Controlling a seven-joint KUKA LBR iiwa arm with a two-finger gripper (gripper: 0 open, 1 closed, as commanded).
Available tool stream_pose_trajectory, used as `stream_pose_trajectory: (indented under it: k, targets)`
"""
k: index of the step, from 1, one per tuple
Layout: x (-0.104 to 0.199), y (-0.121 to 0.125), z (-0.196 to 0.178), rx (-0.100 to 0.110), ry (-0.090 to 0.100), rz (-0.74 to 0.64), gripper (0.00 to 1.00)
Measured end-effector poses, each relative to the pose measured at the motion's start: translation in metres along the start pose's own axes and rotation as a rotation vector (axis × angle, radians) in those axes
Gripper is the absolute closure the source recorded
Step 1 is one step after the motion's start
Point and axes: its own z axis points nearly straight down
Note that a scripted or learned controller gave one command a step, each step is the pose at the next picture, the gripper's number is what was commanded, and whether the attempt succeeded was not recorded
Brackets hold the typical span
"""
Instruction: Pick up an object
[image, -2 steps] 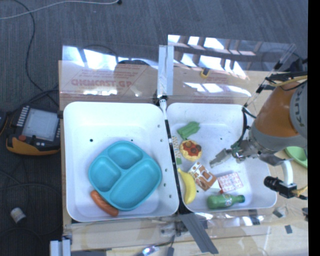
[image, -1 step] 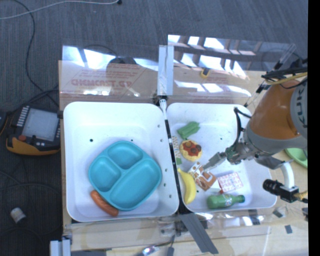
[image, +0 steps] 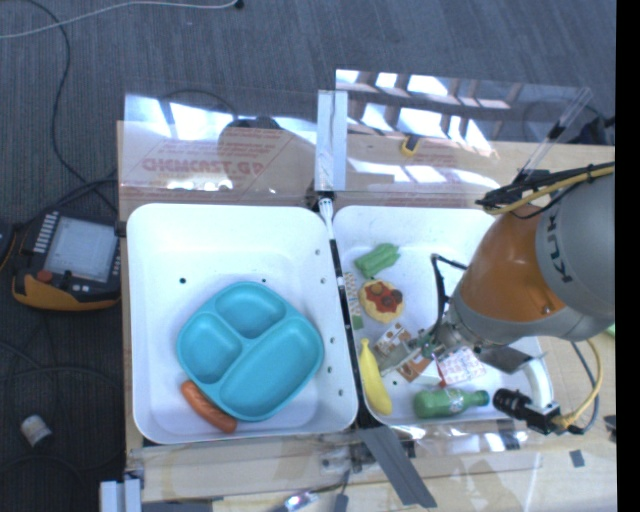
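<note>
Small box (image: 400, 354): a brown-and-white toy pack lying in the right bin (image: 440, 222), just toward the near wall from the bin's middle; it is the thing closest to the tool and my guess for the target, though the task names none.
Gripper (image: 428, 345): down low in the right bin, just beside the small box on the side away from the divider; dark and cluttered from above, so I cannot tell whether it is released or clenched, and nothing can be seen held in it.
Red-and-white packet (image: 460, 368): flat, just beside the gripper toward the near wall, partly under the wrist.
Green bottle (image: 450, 402): on its side along the near wall, just beyond the packet.
Banana (image: 373, 376): lengthwise along the divider edge, near the small box.
Pizza slice (image: 383, 299): toward the far wall from the box, apart from it.
Green vegetable (image: 377, 260): further toward the far wall, near the divider.
Arm (image: 520, 285): orange band and grey body cover the bin's right half.
Left bin (image: 150, 300): holds a blue divided plate (image: 250, 348), with an orange sausage-like toy (image: 208, 405) at its near-left corner.
Step in hand: likely the descent or closing onto the cluster; no lift yet.
Next move: needs a grip on one item alone, since box, packet and banana crowd together, then a straight rise clear of the bin walls.
</note>
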Motion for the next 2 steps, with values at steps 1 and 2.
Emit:
stream_pose_trajectory:
  k: [1,2]
  targets:
    - [0.002,0.002,-0.009,-0.001,0.003,-0.003,1.00]
    - [0.048,0.098,-0.090,0.008,0.002,0.257,1.00]
